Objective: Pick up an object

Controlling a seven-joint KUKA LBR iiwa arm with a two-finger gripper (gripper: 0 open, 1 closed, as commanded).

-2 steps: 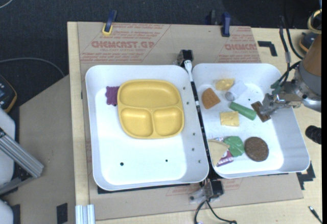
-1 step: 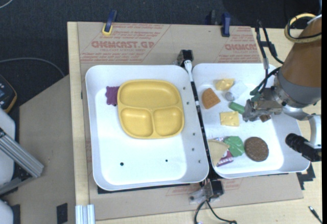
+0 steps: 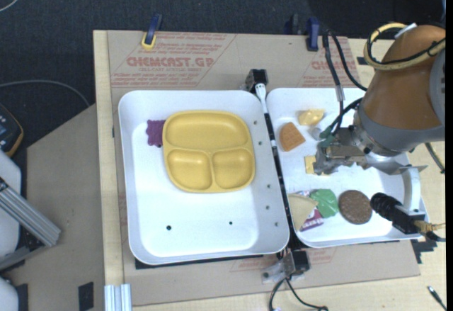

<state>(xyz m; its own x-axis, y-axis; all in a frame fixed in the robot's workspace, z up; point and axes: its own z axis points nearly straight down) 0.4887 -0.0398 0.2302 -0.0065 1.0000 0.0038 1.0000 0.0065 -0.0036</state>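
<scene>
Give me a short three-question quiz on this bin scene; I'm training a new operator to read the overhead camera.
1. True or false: the yellow divided tray lies in the right bin.
2. Which object lies nearest the brown round disc? A) the purple piece B) the green item C) the pale yellow piece
3. Fill in: the claw hovers over the ____ bin.

Key:
1. False; it lies in the left bin.
2. B
3. right
</scene>
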